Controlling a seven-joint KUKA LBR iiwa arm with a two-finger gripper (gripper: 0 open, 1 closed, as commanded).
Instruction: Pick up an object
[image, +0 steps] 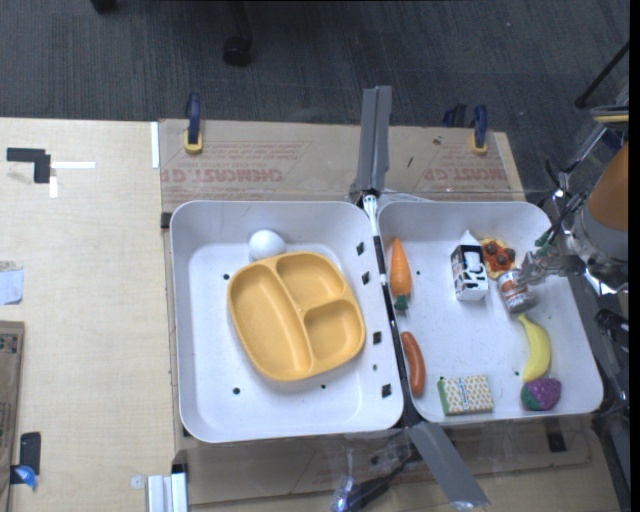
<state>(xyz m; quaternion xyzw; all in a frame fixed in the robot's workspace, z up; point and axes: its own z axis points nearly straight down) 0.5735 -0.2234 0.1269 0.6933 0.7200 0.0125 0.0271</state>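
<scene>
In the right bin (430, 225) lie an orange carrot (399, 268), a brown sausage (412, 362), a small white milk carton (468, 272), a pizza slice (496, 252), a small red and white can (514, 294), a yellow banana (537, 347), purple grapes (540, 394) and a green-edged cracker box (466, 394). My gripper (532, 272) reaches in from the right edge of this bin. Its tip is just above and right of the can, very close to it or touching it. The arm's grey wrist hides the bin's right rim there.
The left bin (200, 380) holds a yellow divided plate (296, 315) with a white ball (266, 242) behind it. A grey divider bar (375, 140) runs between the bins. Blue clamps (192, 110) hold the cardboard at the back. Bare bin floor lies between the carton and the cracker box.
</scene>
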